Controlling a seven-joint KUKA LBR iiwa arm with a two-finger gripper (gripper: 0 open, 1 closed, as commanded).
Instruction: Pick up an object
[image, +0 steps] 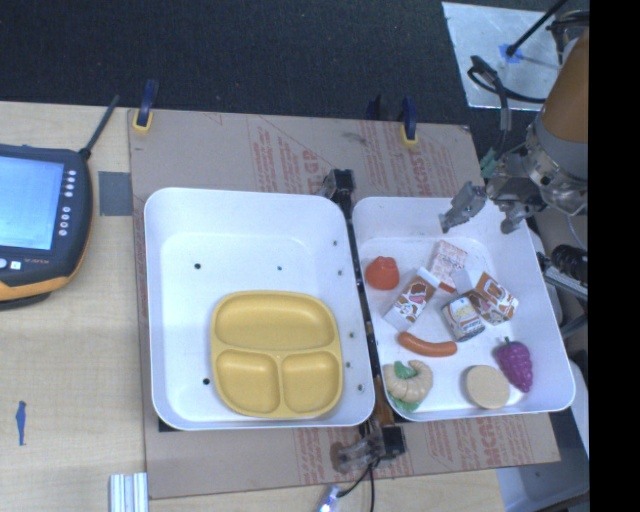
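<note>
Nearest the front of the right white bin (556, 400): round tan disc (487, 386), purple grape bunch (514, 364), cream-and-green squash-like toy (407, 382). Mid: orange-red sausage (428, 346), small printed cartons and a can, packed close, some touching. Red tomato-like piece (381, 272) sits apart w/ room round it, so prob. the easiest pick. Far edge: gripper (491, 205) hovers over the bin's back rim, fingers spread, nothing btwn them. Come straight down, centred, close only once low.

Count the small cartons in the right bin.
3, clustered in the middle of the right bin: a pink carton farthest back, a brown carton left of centre, another brown carton to the right.
</note>
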